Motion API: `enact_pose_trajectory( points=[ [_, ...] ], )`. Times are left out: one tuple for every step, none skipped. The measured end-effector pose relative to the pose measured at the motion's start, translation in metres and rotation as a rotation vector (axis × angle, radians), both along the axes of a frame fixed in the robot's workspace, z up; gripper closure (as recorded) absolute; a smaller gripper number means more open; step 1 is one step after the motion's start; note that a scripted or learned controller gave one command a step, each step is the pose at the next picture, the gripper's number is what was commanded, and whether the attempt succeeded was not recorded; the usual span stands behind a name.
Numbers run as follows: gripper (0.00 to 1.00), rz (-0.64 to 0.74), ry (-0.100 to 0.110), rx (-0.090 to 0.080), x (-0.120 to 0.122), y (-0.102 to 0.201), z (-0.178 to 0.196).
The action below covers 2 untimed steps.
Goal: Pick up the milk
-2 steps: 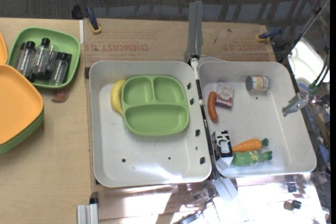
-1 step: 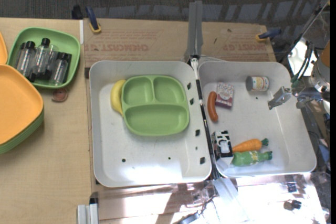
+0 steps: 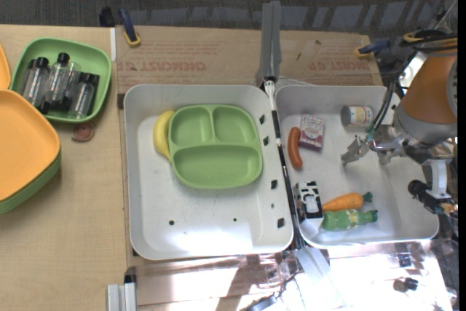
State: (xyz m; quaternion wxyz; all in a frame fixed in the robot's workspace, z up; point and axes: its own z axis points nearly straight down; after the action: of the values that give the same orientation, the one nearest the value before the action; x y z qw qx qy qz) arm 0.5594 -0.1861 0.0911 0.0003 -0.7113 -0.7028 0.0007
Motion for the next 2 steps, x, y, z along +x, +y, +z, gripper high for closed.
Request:
enact_pose_trajectory(
  points=[
    [0.00, -0.168, 0.003, 0.001, -0.019, 0.062, -0.001],
    [0.00, 0.136, 0.002, 0.002, -0.051, 0.065, 0.000]
  ],
)
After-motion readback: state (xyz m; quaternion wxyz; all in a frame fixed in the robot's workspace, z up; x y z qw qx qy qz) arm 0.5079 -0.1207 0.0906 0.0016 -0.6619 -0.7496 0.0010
